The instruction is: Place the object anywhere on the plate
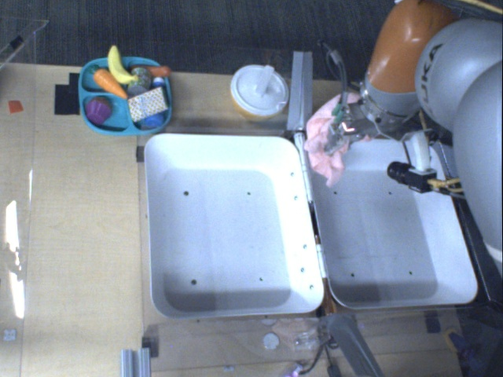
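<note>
Camera view showed two shallow white bins side by side on the table [71,234]. The left bin [228,226] sat with its right wall just beside the left wall of the right bin [397,234]; only a narrow dark seam separated them.

The gripper [339,128] was positioned over the far left corner of the right bin, close to that bin's far and left walls. A pink cloth [322,149] hung bunched directly below and to the left of the gripper, touching it and draping against the left rim of the right bin. Whether the gripper was open or closed could not be determined, and whether it had hold of the cloth could not be confirmed.

The grey arm [464,77], with its orange band [405,34], occupied the upper right area and overhung the far right portion of the right bin.

A blue sectioned plate [88,122] lay on the table beyond the far left corner of the left bin, well apart from the cloth. It carried a banana [118,66], a carrot [108,83] and other small items. A white lidded cup [259,90] stood between the plate and the gripper, just beyond the far rim of the left bin.

The floors of both bins presented wide open room.
</note>
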`<state>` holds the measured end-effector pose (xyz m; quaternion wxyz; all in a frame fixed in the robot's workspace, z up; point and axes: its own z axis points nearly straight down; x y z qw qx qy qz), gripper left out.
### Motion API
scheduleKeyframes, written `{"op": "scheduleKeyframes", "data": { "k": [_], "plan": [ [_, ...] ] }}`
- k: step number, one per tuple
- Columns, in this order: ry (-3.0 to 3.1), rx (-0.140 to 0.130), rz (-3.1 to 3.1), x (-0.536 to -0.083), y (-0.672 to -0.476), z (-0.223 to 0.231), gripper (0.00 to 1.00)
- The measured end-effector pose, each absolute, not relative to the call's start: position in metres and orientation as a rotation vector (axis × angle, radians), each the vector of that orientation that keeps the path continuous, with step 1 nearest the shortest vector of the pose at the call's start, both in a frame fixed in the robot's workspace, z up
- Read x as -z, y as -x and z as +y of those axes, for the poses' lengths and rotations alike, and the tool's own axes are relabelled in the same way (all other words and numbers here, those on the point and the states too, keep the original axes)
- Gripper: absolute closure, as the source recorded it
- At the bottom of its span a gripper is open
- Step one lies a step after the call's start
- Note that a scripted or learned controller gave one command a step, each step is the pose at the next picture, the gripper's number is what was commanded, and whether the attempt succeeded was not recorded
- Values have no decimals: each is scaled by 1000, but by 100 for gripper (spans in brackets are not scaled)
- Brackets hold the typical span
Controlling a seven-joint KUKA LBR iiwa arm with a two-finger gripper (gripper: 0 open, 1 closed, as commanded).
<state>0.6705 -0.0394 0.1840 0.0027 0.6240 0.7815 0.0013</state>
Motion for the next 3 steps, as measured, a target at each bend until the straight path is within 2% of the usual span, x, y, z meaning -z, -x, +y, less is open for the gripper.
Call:
{"op": "scheduleKeyframes", "data": {
  "k": [1, 3],
  "plan": [
    [-1946, -7, 2458, -224, -673, -38, 100],
    [-825, -5, 3027, -208, -647, 68, 100]
  ]
}}
